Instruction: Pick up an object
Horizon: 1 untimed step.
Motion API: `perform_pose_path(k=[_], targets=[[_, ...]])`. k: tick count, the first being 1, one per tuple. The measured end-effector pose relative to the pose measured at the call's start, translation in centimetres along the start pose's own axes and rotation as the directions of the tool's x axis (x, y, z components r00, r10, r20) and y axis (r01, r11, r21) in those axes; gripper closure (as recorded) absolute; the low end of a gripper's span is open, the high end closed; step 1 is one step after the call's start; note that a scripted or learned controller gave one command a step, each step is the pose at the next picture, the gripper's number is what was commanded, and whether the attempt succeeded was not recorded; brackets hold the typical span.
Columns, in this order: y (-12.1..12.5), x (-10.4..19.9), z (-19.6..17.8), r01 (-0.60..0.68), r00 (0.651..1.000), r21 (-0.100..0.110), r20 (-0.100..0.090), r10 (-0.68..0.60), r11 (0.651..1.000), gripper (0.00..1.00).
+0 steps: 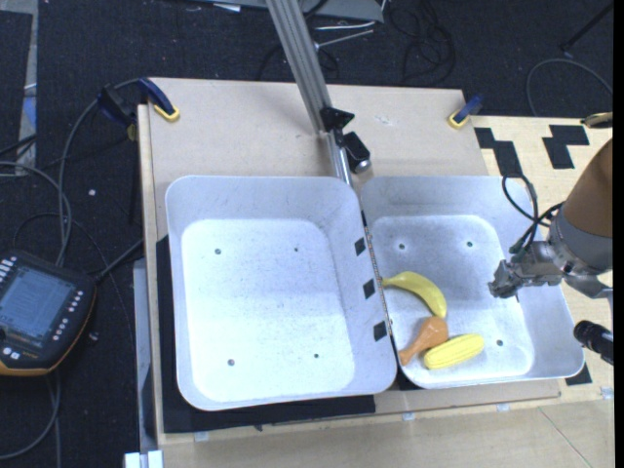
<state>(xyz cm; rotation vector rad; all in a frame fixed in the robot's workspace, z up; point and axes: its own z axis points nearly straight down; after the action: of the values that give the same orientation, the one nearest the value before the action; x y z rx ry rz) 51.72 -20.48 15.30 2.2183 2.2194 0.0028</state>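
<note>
A pale wooden bench (pixel 253 130) on dark carpet bears two shallow white plastic bins, the left bin (pixel 263 291) and the right bin (pixel 444 227), with a slanted metal pole (pixel 302 52) behind. In the right bin's near-left part lie a curved yellow banana (pixel 421 290), an orange toy piece (pixel 425 336) and a yellow corn cob (pixel 453 350), close together. The dark two-finger gripper (pixel 509 279) hangs over that bin's right side, apart from them; whether it is spread cannot be told.

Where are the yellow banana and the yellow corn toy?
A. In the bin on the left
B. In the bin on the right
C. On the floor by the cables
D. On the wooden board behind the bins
B. The banana and the corn toy both lie in the right bin, near its front left corner, with an orange toy between them.
</note>
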Motion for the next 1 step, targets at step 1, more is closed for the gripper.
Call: perform_pose_path(k=[1], targets=[[0.52,-0.27,-6.13,0.000,1.000,-0.001,0.000,0.000,1.000,1.00]])
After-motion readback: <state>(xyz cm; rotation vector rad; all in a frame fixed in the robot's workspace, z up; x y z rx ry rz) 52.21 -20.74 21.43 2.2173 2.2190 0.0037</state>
